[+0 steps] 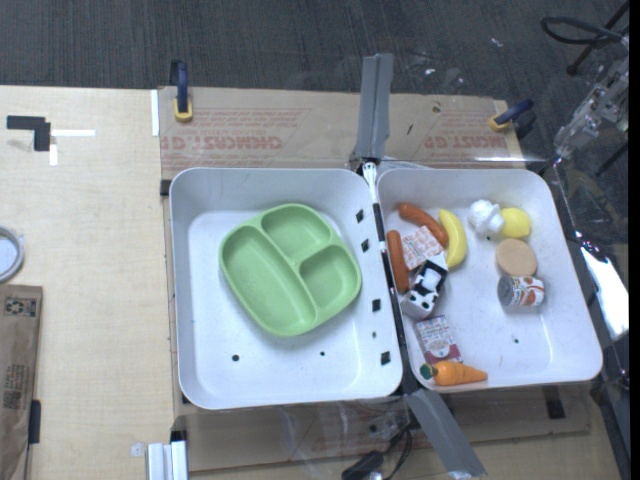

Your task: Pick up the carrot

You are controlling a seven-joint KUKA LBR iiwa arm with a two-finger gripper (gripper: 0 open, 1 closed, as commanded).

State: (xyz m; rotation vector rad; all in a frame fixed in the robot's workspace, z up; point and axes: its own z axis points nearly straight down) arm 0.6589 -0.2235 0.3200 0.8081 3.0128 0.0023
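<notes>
- Bench and bins: a pale wooden bench [80, 218] carries two shallow white bins side by side. The carrot [460, 373] lies in the right bin [570, 363].
- Carrot: orange, lying flat along the bin's front wall near its front-left corner, green top towards the divider. A small printed packet [437, 338] lies just behind it, close enough that contact cannot be ruled out.
- Step in hand, as a judgement: the approach has not begun, and the carrot rests untouched. Whether the gripper is open or closed cannot be told.
- Next move, as a judgement: a descent over the carrot's middle, with the jaws set across its short axis. The front wall and the packet leave little room on either side.
- Neighbours further off: a black-and-white spotted toy [428, 286], a sausage [398, 260], a banana [455, 238], a lemon [514, 223] and a can [521, 291].
- Left bin [200, 368]: holds a green divided plate [290, 268].
- Surroundings: a cardboard sheet [260, 133] clamped behind the bins, and a dark carpeted floor [250, 18] beyond.
</notes>
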